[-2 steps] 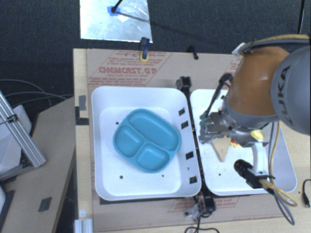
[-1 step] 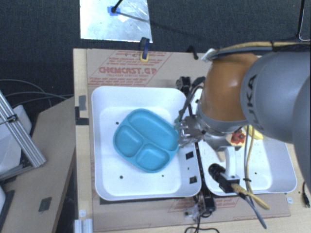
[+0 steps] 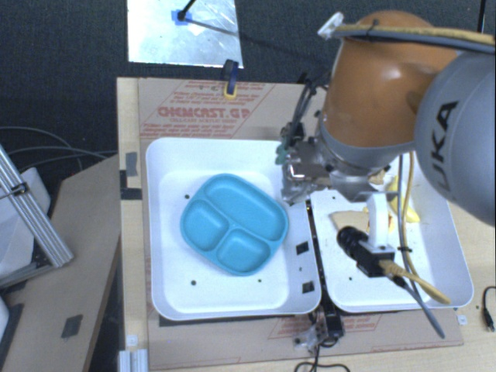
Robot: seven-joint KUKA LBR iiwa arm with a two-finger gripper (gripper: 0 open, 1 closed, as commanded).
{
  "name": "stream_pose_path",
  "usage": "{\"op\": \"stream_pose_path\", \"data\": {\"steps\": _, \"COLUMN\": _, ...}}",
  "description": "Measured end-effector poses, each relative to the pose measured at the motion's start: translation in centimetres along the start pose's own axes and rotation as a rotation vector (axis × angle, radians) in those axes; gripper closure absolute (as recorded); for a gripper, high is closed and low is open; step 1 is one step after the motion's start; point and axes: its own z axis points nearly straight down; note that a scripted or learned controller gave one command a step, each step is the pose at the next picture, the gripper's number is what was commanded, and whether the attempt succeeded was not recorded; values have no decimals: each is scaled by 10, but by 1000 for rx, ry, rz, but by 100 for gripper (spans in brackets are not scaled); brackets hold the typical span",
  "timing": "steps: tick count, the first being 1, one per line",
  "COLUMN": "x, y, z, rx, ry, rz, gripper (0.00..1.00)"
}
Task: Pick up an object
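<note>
Arm reads "KA"; board behind blue tray seemingly "CHEMCAST GP".

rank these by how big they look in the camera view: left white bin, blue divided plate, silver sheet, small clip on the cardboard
1. left white bin
2. silver sheet and blue divided plate: about alike, and the sheet lies farther back, so unranked
3. small clip: by far smallest

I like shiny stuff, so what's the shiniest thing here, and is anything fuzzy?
Camera view: the silvery sheet at the top glares brightest; the orange and grey arm, close to the lens, looks slightly soft; the blue plate is clearer, evenly lit.
</note>
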Motion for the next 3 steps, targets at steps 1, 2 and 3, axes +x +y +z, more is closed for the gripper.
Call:
{"op": "stream_pose_path", "data": {"steps": 1, "x": -2, "y": 0, "z": -5, "rx": 8, "ry": -4, "rz": 0, "gripper": 100}}
{"op": "stream_pose_path", "data": {"steps": 2, "x": -2, "y": 1, "z": -15, "rx": 6, "ry": -4, "rz": -7, "gripper": 100}}
{"op": "stream_pose_path", "data": {"steps": 3, "x": -2, "y": 1, "z": -15, "rx": 8, "ry": -4, "rz": -6, "gripper": 0}}
